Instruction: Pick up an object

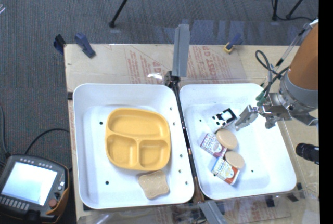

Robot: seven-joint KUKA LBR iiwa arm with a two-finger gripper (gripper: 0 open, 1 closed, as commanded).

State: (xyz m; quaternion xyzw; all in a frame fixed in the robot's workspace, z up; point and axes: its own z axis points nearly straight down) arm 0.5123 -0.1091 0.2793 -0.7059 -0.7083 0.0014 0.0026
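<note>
Camera view. Left bin (83, 114): yellow divided plate (138, 137); slice of toast (153, 184) just beside the plate's near edge. Right bin (276, 176): two small cartons, upper carton (210, 144) and lower carton (226, 170), each with a round tan disc at its right end. Gripper (256, 115): above the right bin, near the upper carton, nothing seen between its fingers; whether they are apart or together cannot be told.

The bench (130, 62) is a flat brown board with red writing on it. Two white bins sit on it side by side (they touch in the middle). The left bin (86, 114) is near one edge, and the right bin (270, 166) is beside it.
</note>
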